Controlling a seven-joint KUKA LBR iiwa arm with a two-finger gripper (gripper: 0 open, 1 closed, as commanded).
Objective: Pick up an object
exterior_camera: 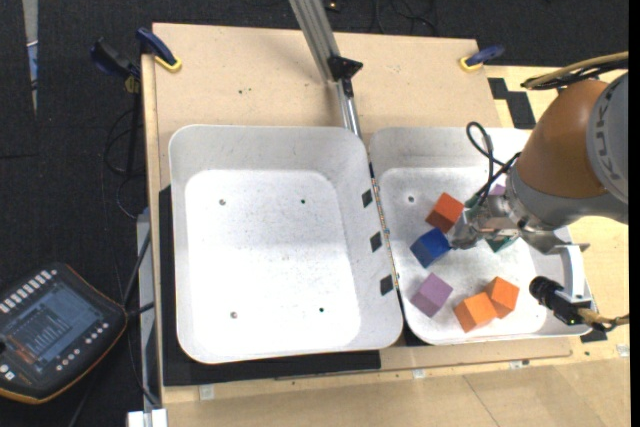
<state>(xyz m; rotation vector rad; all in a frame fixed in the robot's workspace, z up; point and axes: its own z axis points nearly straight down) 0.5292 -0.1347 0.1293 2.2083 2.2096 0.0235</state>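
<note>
Two orange blocks point(487, 304) and a purple cube point(433, 294) are lying along the right bin's point(400, 177) near edge. Behind them, the gripper point(468, 233) is reaching low beside a blue cube point(430, 246), probably targeting it; its grasp cannot be judged.

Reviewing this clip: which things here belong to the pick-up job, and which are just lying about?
Job:
pincer
blue cube
orange cube
purple cube
two orange blocks
right bin

Lying about:
left bin
teach pendant
clamps
</note>
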